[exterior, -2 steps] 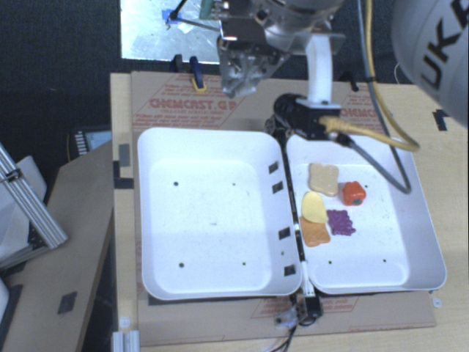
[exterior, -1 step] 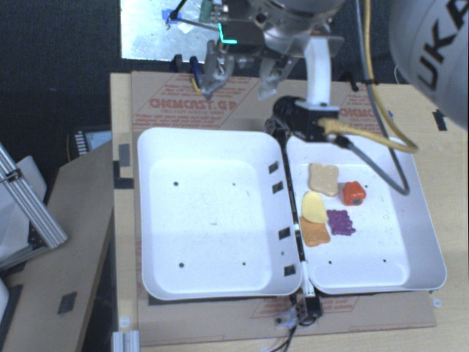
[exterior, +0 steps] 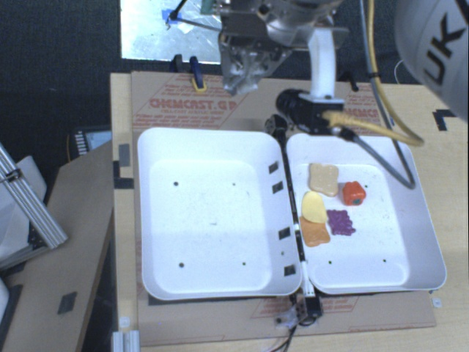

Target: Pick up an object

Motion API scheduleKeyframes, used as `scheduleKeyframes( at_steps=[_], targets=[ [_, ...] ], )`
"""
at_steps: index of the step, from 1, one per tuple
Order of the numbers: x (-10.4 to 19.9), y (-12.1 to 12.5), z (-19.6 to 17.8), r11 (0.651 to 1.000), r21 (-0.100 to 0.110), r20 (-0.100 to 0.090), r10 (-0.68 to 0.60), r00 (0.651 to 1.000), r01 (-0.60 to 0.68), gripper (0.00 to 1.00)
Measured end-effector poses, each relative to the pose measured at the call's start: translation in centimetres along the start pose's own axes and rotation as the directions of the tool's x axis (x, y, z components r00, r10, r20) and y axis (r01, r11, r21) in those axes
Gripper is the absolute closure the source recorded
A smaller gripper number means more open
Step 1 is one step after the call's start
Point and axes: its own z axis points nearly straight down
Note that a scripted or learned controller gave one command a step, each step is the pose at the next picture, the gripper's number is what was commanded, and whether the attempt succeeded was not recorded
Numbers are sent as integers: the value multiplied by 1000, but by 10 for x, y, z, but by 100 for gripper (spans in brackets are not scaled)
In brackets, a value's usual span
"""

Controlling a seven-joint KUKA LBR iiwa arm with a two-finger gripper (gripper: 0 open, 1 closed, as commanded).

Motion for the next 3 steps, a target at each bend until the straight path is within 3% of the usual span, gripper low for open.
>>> scheduleKeyframes(
  at_steps=[1, 3],
  targets=[
    [0, 0, 0, 1000, 1, 0, -1, 1000, 1, 0],
    [0, 0, 0, 1000, 1, 0, -1, 1000, 1, 0]
  ],
)
